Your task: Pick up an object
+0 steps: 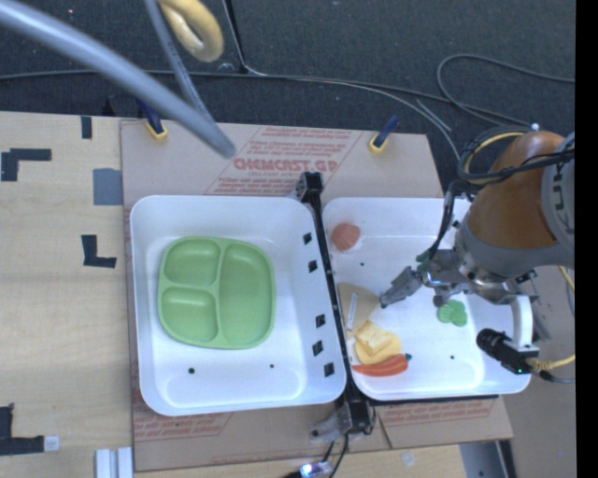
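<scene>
Green toy point(453, 314) lies just right of the tool point(397, 289).

Scene evenly, brightly lit from above; no hard glare. White bins point(224, 392) near overexposed, surface detail washed out. Green divided plate point(217, 289) shows soft shading in compartments, faint shadow at rim. Soft shadows beside small food items in right bin point(411, 378). Grey bar point(112, 61) across far left strongly blurred, out of focus, close to lens; yellowish loop point(193, 26) beside it likewise soft. Dark floor at far side dim, cables barely resolved. Overall image low resolution, slightly grainy.
</scene>
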Controlling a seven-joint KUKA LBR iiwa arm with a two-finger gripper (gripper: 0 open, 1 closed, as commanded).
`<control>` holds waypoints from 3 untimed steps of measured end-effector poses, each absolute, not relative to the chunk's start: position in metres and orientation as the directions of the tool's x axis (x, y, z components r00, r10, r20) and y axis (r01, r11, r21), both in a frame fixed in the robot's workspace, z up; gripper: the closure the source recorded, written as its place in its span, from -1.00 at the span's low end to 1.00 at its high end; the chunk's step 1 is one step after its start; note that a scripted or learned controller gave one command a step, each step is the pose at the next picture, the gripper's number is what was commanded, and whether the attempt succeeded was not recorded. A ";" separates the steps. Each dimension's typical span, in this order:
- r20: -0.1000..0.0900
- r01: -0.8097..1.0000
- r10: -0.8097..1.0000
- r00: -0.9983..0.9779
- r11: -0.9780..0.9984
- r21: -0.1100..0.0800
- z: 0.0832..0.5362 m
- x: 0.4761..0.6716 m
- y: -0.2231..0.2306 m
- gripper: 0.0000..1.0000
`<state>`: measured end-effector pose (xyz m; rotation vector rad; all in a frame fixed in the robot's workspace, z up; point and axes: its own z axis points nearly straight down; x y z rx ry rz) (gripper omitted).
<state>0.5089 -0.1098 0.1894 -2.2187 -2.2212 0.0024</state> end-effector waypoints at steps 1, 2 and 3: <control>0.001 1.000 1.000 -0.001 0.001 -0.007 0.127 0.511 -0.104 -1.00; 0.001 1.000 1.000 0.000 0.000 0.000 0.085 0.511 -0.105 -1.00; 0.000 1.000 1.000 -0.002 0.002 0.003 0.097 0.512 -0.104 1.00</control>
